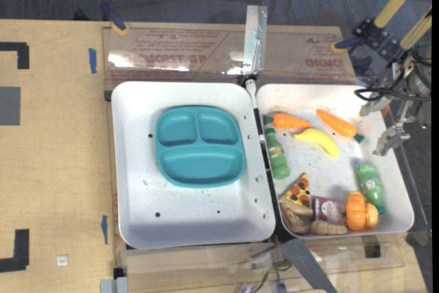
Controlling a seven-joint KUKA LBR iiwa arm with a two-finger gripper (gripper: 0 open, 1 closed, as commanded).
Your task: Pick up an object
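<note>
Lying in right bin [401, 219]: curved yellow banana [318, 142], smooth, unpeeled; end effector [388, 125] state unclear.

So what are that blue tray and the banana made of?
The tray looks like moulded plastic, matte teal: one even colour, with soft rounded dividers. The banana seems to be a plastic toy: uniform bright yellow with a slight sheen, though the view can't settle it.
</note>
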